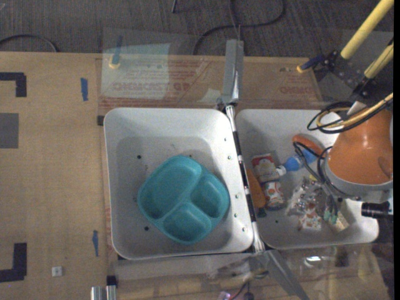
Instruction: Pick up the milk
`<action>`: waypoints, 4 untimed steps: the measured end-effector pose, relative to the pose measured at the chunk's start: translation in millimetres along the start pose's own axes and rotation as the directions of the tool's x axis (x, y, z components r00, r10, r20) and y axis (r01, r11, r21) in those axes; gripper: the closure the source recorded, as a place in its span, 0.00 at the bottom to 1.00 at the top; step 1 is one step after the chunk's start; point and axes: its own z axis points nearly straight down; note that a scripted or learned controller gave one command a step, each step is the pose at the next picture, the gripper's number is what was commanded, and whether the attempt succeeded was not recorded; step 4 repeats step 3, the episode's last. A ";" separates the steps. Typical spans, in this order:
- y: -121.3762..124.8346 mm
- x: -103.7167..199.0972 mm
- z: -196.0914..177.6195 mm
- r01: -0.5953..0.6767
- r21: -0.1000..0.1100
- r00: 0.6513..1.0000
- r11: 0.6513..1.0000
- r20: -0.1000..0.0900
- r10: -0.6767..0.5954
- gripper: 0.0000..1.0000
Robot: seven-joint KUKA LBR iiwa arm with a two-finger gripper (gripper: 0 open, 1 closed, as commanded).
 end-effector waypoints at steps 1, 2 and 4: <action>37.2 18.0 -119.9 -0.071 0.007 0.997 0.997 -0.021 0.071 1.00; 37.0 18.0 -119.9 -0.072 0.007 0.997 0.997 -0.022 0.072 0.00; 37.8 16.2 -130.4 -0.073 0.004 0.997 0.997 -0.016 0.073 1.00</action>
